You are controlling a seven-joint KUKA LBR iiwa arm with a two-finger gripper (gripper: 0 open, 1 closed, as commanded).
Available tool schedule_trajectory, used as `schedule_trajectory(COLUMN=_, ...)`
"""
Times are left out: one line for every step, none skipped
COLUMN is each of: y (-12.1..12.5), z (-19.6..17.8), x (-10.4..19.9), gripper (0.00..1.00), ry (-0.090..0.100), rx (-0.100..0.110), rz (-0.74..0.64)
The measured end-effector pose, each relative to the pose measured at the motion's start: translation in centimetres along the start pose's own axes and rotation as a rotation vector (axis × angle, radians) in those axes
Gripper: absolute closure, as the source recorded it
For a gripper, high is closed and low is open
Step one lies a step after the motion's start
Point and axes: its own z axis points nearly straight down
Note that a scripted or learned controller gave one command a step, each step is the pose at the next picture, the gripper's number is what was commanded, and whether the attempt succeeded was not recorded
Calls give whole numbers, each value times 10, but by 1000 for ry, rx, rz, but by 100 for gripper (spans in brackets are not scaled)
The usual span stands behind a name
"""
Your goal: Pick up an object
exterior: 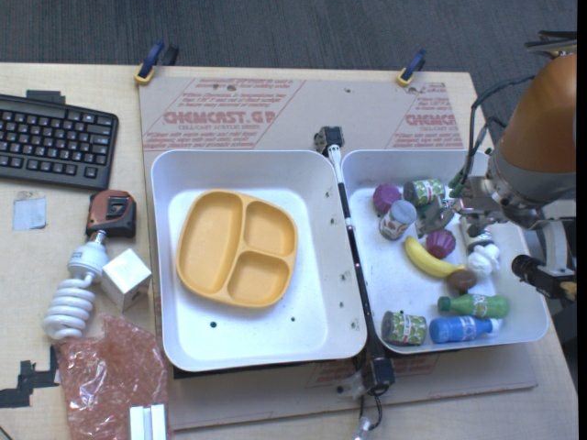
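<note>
The grey arm with its orange band enters from the right, and its metal gripper (463, 211) hangs over the upper right part of the right-hand shallow white plastic bin (367, 177). Whether it is spread or pressed together cannot be told; nothing is seen pinched in it.

Contents of the right bin: a smooth curved yellow plastic banana (429, 258), near the bin's middle, long axis running from upper left to lower right; a rounded purple toy fruit (386, 197) at upper left; a small jar with a pale lid (397, 219) just beside it; a green-labelled can (424, 192) near the gripper; a second green-labelled can (404, 327) lying at the lower edge; a blue plastic bottle (461, 327) and a green plastic bottle (475, 305), both lying on their sides, long axes roughly left to right.

The left white bin (170, 273) holds a smooth yellow three-compartment plastic tray (237, 247).

On the wooden surface (55, 90) to the left: a black keyboard (55, 140), a white spiral light bulb (73, 293) and a white cube (127, 276).
</note>
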Motion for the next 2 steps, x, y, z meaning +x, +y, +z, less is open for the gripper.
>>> schedule_trajectory(y=23, z=114, x=11, gripper=0, ry=0, rx=0, rz=1)
schedule_trajectory(y=24, z=104, x=10, gripper=100, ry=-1, rx=-2, rz=3)
